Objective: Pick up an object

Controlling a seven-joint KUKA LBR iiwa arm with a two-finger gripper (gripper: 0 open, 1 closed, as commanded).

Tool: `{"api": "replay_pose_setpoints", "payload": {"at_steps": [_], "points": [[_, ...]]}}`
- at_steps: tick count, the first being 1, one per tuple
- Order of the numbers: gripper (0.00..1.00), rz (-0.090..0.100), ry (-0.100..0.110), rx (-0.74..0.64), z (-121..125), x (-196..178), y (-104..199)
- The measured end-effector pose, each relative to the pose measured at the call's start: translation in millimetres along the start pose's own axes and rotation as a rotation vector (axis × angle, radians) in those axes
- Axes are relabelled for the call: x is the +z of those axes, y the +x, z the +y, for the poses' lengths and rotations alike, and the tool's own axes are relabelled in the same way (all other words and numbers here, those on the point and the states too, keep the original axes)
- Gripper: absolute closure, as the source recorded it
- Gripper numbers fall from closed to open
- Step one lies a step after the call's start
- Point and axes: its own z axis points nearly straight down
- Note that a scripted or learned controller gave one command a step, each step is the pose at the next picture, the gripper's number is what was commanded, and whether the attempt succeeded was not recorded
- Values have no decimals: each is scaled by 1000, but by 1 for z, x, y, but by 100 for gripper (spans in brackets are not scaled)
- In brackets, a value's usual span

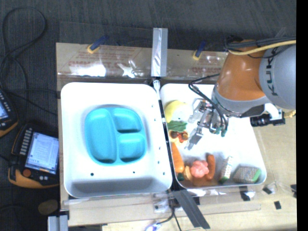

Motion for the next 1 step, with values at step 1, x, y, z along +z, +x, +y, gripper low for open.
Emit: {"api": "replay_pose_setpoints", "payload": {"at_steps": [1], "points": [[0, 0, 2, 381, 50, 0, -63]]}}
